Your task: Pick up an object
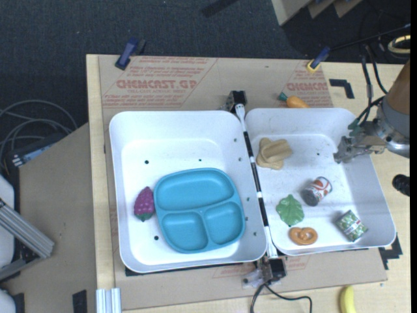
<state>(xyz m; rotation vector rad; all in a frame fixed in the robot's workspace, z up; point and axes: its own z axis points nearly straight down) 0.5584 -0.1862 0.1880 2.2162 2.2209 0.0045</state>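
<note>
The right bin (378, 194) holds a tan bread-like piece (273, 153), a red and white can (317, 190) lying on its side, a green leaf (290, 210), a brown pretzel (303, 236) and a small green can (351, 225). My gripper (348, 150) hangs at the bin's right wall near the back. It is well apart from all these objects, and nothing shows in it. The red and white can is the nearest object, down and to the left of the gripper.
The left bin (130, 135) holds a blue divided plate (195, 208) with a purple grape bunch (144, 203) beside it. An orange carrot (294, 101) lies on the board behind the right bin. A yellow piece (347, 300) lies at the front edge.
</note>
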